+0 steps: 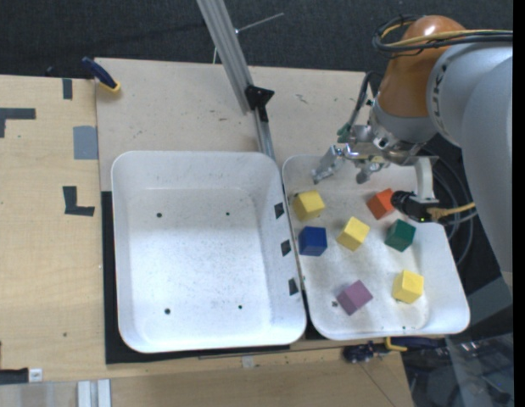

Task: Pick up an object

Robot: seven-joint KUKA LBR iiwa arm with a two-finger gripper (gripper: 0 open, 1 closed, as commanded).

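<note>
Hand (pixel 345 166) hovering with fingers spread, grasping nothing, over right bin (pixel 444 316) far edge; yellow cube (pixel 309 203) lying nearest, probably at 7 o'clock.

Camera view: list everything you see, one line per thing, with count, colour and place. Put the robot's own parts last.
yellow cubes: 3, yellow, right bin; one at its upper left, one in the middle, one at the lower right
blue cube: 1, blue, right bin, left side, just below the upper-left yellow one
orange cube: 1, orange-red, right bin, upper right
green cube: 1, dark green, right bin, below the orange one
purple cube: 1, purple, right bin, lower middle
right bin: 1, white, right half of the bench
left bin: 1, white, beside it on the left
arm: 1, grey with orange band, entering from the right
gripper: 1, metal, over the right bin's top edge, holding nothing
</note>
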